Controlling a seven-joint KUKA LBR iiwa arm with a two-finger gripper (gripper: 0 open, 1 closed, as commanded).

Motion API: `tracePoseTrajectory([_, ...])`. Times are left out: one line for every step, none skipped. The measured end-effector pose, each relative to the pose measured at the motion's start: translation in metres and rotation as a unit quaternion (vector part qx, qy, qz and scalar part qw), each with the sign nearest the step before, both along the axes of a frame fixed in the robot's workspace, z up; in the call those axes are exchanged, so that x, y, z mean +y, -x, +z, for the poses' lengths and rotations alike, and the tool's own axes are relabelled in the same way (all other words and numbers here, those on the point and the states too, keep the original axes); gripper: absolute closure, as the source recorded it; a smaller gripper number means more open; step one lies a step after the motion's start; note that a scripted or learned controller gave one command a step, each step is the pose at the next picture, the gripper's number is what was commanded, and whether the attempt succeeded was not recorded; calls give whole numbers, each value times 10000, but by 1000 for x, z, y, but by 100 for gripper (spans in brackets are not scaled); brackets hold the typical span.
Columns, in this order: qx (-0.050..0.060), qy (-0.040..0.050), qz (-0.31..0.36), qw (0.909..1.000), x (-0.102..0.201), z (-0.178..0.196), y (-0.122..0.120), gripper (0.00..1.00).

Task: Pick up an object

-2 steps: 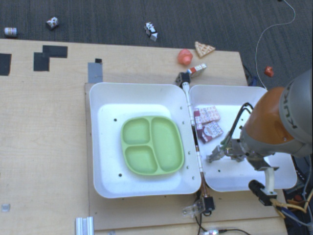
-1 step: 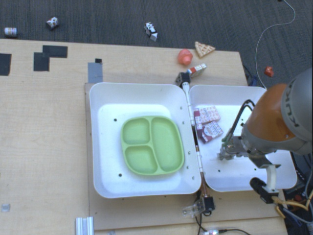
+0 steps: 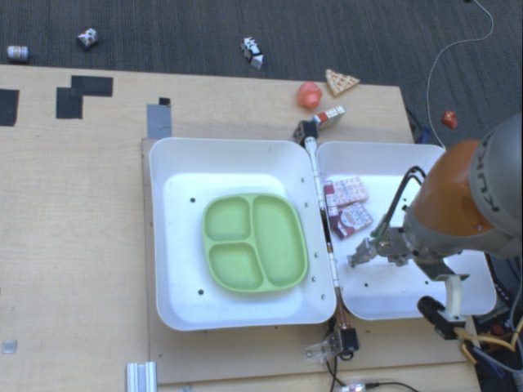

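On a wooden bench [image 3: 73,243], the left bin [image 3: 176,243] holds a green tray [image 3: 255,242]; the right bin [image 3: 384,296] holds patterned packets [image 3: 347,205] beneath the gripper [image 3: 364,254], its grip unclear.

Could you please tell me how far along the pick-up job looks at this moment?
Early stage. Done: the arm has reached into the right bin. In hand: nothing visibly; the gripper hangs just below the red-and-white packets by the divider. Left: grasping and lifting one. The green divided plate lies untouched in the left bin.

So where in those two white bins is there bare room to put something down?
Left bin: a bare strip surrounds the green divided plate. Right bin: bare floor at the near edge; crowded farther back by the pink patterned packets and the hand.
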State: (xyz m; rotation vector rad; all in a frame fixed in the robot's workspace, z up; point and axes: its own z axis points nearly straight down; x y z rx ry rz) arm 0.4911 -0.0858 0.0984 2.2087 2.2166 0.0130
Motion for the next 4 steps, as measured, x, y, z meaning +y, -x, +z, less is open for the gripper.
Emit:
tracePoseTrajectory([-20,-1,12,10000,1,11,-2,100])
tracePoseTrajectory([38,-60,37,10000,133,63,1,100])
tracePoseTrajectory([43,-11,-4,10000,41,165,3,100])
tracePoseTrajectory([64,-13,7,10000,12,120,-91,100])
